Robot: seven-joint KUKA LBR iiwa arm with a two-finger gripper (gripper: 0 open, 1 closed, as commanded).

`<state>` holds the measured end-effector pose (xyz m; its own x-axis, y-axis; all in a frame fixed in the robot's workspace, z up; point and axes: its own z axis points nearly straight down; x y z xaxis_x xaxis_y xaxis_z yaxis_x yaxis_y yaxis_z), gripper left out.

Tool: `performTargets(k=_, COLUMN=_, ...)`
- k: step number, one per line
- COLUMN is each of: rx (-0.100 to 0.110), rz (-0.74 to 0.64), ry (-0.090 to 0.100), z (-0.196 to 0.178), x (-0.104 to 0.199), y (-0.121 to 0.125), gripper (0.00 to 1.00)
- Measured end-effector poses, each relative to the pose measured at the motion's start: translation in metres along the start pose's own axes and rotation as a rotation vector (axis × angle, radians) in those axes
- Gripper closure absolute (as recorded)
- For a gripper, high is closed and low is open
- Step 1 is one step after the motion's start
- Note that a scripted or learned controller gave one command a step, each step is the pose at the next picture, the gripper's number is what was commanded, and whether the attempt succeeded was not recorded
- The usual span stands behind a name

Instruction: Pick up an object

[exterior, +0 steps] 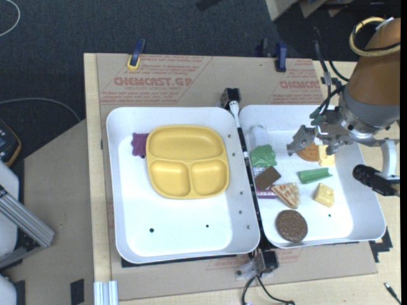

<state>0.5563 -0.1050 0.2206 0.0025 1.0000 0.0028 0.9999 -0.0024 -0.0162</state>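
My gripper (313, 145) hangs low over the back of the right bin (365, 224), its two fingers spread open. An orange food piece (310, 153) lies just beneath and between them; I cannot tell whether they touch it. Close by in the same bin are a green bean-shaped piece (313, 175), a pale yellow cheese wedge (324, 195), a tan pizza-like slice (287, 194), a brown block (267, 176), a green leafy piece (262, 155) and a round brown cookie (292, 225).
The left bin (178, 237) holds a yellow divided plate (187, 160) with a purple piece (138, 143) at its left edge. The ridge between the bins (247, 170) runs front to back. The arm's grey and orange body (375, 75) rises at the right.
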Motion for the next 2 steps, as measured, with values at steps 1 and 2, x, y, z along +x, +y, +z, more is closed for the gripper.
performTargets(k=1, rx=-0.014, rz=-0.003, ry=-0.002, z=-0.008, x=0.000, y=0.003, gripper=0.00)
performTargets(k=2, rx=-0.011, rz=-0.002, ry=-0.001, z=0.039, x=0.007, y=0.008, gripper=0.00)
